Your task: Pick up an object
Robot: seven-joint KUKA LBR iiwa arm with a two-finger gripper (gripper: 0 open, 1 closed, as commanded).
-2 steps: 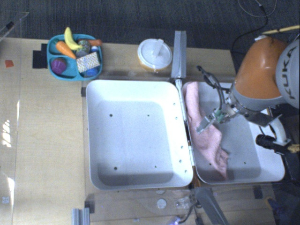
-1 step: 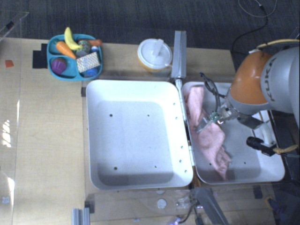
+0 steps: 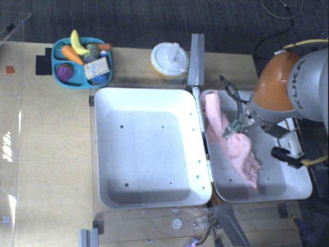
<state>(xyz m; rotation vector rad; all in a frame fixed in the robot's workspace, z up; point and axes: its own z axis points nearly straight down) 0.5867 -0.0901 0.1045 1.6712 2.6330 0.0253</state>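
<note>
A long pink cloth [image 3: 237, 151] lies crumpled in the right white bin [image 3: 288, 187], running from the bin's far left corner down toward its middle. My gripper [image 3: 234, 128] reaches in from the right and is down at the cloth's middle, touching or just above its upper fold. The grey arm with the orange band [image 3: 275, 86] hangs over the bin's right side and hides part of it.
The left white bin [image 3: 149, 145] sits beside the right one, their rims meeting at a shared edge. A blue tray of toy food [image 3: 81, 62] and a white lidded cup [image 3: 169, 59] stand on the bench behind the bins. Black cables trail at the right.
</note>
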